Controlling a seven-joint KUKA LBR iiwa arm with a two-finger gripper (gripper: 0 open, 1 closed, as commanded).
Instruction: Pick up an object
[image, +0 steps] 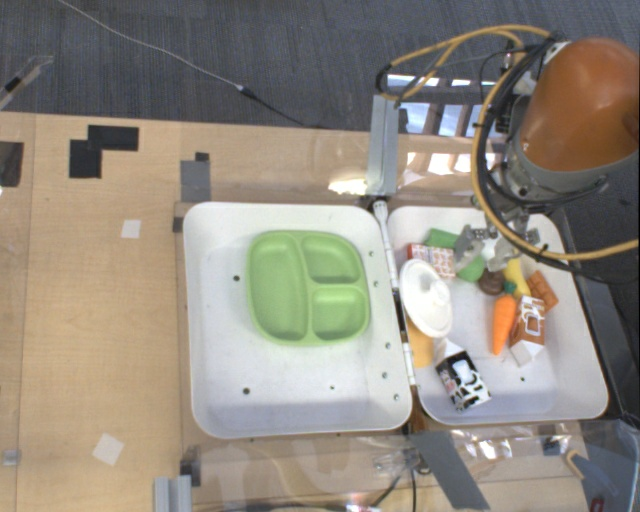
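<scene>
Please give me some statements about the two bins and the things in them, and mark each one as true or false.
1. The green divided plate lies in the left bin. True.
2. The carrot lies on the green divided plate. False: it lies in the right bin.
3. The end effector is above the right bin. True.
4. The black-and-white carton is in the left bin. False: it sits near the front of the right bin.
5. The white lid is beside the wall between the bins. True.
</scene>
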